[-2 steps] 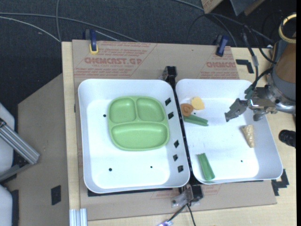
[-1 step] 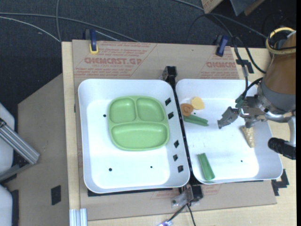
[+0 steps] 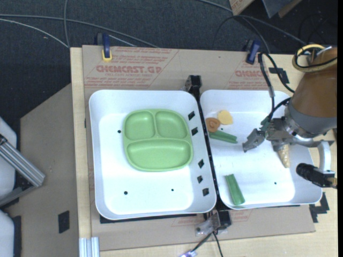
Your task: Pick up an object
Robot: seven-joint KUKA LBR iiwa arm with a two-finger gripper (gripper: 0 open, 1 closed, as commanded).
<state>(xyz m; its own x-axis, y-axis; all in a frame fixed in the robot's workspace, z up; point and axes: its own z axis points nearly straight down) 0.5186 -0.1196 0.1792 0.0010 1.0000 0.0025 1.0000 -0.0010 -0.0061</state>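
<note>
My gripper point(image 3: 253, 141) hangs over the middle of the right bin point(image 3: 257, 199), pointing left. A dark green stick point(image 3: 223, 137) lies just left of its tip, apart from it. An orange round piece point(image 3: 214, 125) and a yellow piece point(image 3: 225, 117) sit beyond the stick, near the bin's back left. Toward the front left corner rests a light green block point(image 3: 234, 189). A beige cone-shaped piece point(image 3: 283, 154) sits partly under the wrist at the right. I see nothing held at the gripper's tip.
The left bin point(image 3: 107, 191) holds a green divided plate point(image 3: 157, 140). A black divider with clips point(image 3: 202, 143) runs between the bins. Cables point(image 3: 270, 84) trail from the arm over the right bin's back edge. Blue clamps point(image 3: 106, 46) hold the board.
</note>
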